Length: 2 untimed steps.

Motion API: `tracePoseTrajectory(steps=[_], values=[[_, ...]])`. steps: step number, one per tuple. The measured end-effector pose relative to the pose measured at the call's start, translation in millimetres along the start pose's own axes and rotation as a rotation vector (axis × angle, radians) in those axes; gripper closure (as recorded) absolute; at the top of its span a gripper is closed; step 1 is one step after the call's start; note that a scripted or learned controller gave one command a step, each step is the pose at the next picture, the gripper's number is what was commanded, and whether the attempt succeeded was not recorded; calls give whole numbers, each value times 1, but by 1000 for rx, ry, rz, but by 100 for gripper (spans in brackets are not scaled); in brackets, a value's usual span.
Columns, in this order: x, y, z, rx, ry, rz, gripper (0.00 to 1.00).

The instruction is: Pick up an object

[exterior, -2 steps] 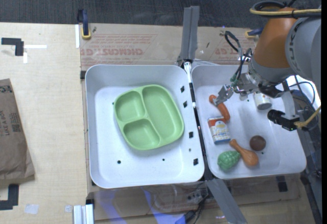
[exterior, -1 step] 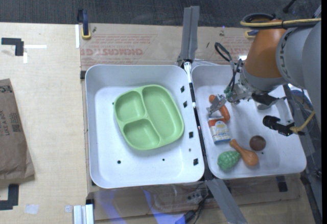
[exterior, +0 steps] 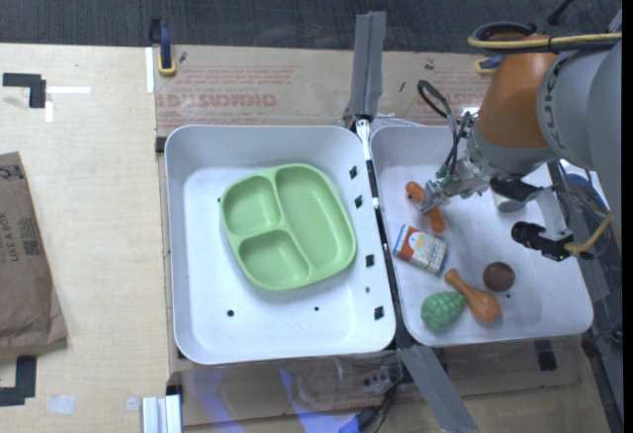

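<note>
Carrot [exterior: 431,207], small and orange, lies in the right bin [exterior: 554,320], near that bin's upper left part, and the gripper [exterior: 444,186] is down right at it. Whether the jaws are open or closed on the carrot cannot be told from this angle; the tip blends with the orange piece. Below the carrot, just beside it, sits a small carton [exterior: 420,249] with a white and orange face. Further below the carton lies a green bumpy toy [exterior: 442,310], and touching it on the right a tan gourd-shaped toy [exterior: 474,297]. A brown ball [exterior: 497,276] rests just right of the gourd. The arm [exterior: 554,105] comes in from the right above the carrot. The left bin [exterior: 188,253] holds a green divided plate [exterior: 288,224], well apart from the carrot.
</note>
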<state>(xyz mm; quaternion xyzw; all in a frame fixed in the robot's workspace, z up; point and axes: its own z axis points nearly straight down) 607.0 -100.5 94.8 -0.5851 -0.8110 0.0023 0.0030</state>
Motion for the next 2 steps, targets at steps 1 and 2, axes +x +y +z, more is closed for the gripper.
tracePoseTrajectory(steps=[1,2], values=[[52,65,-94,-3,-2,204,100],[9,31,-94,-1,-2,245,100]])
